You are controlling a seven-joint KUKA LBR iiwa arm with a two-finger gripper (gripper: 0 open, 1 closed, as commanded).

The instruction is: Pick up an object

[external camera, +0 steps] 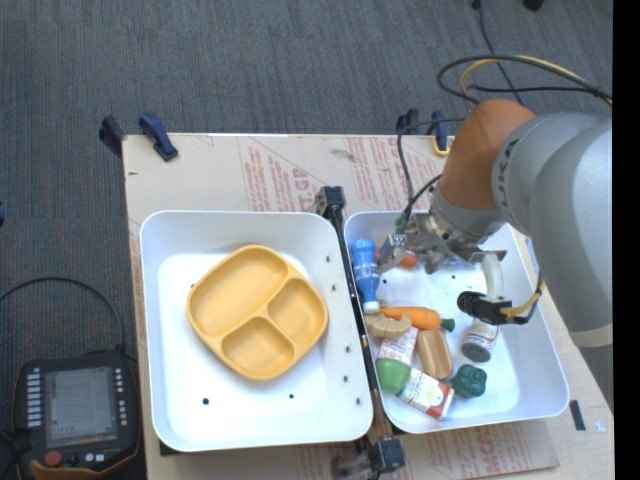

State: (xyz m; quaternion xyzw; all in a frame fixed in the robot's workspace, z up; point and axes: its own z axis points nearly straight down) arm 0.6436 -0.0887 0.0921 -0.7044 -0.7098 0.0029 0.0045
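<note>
The jaws point(408, 248) hang over the right bin point(540, 368); their state I cannot tell. The carrot point(412, 317) just below them is not yet lifted.

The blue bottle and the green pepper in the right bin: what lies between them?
In the camera view, between the blue bottle and the green pepper lie a carrot and, nearer the pepper, a tan bread-like piece.

Red printed lettering runs across the cardboard sheet point(270, 173) covering the worktop, at about twelve o'clock from the left bin point(160, 268), but it appears reversed and too small to read. The labels on the packets point(428, 393) are illegible.
</note>
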